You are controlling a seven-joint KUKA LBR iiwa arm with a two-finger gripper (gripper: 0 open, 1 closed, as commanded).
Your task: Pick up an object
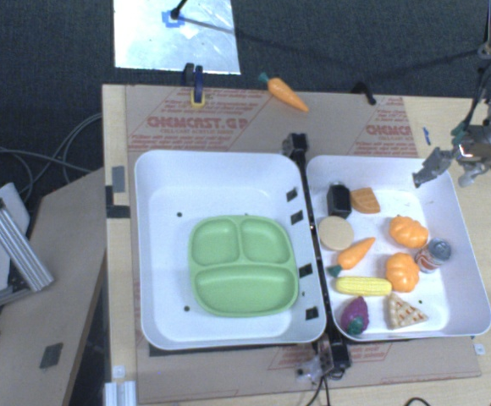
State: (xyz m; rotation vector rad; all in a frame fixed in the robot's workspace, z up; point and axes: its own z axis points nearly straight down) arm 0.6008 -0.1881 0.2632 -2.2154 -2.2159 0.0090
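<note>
Grey gripper point(443, 166) above right bin's point(474, 290) far edge — toy food below.

Board, upper left: the brown sheet point(228, 117) under the bins carries red printed lettering – it reads roughly "CHEMCAST GP", upside-down from this camera.
Board, upper right: the same red lettering repeats near the right bin's point(461, 227) far corner, partly cut off and too blurred to spell out.
Board, near edge: faint red print below the left bin point(157, 227) – not legible.
Elsewhere: no other text, numbers or signs can be read.
</note>
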